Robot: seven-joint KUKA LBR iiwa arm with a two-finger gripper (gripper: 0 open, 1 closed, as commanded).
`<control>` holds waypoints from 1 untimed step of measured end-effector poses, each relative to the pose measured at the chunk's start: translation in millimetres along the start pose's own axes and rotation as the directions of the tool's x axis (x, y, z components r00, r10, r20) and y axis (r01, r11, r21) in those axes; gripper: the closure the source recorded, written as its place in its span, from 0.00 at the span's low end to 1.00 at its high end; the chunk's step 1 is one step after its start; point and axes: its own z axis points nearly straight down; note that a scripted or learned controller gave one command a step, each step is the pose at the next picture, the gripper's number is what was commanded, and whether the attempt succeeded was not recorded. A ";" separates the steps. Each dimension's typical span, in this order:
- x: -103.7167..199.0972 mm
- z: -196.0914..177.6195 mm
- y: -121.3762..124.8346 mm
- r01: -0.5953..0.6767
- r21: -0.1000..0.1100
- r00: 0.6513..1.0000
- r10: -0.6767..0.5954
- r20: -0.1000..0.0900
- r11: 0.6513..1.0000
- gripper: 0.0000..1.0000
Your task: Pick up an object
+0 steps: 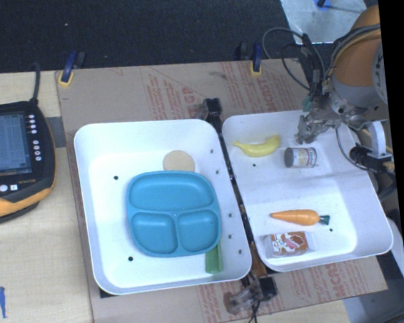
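Arm reaching in from the right, gripper (308, 133) low over right bin (367, 197), just above small can (300, 157), finger state unclear

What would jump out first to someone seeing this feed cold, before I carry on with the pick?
The big blue divided tray fills most of the left bin, with a tan disc peeking out behind it. In the right bin, a yellow banana and a small can lie at the back, a carrot and a snack packet at the front. The gripper hangs just above the can.
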 end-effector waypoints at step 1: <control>-0.6 -11.0 0.3 0.003 0.000 1.000 -0.003 0.001 1.000 1.00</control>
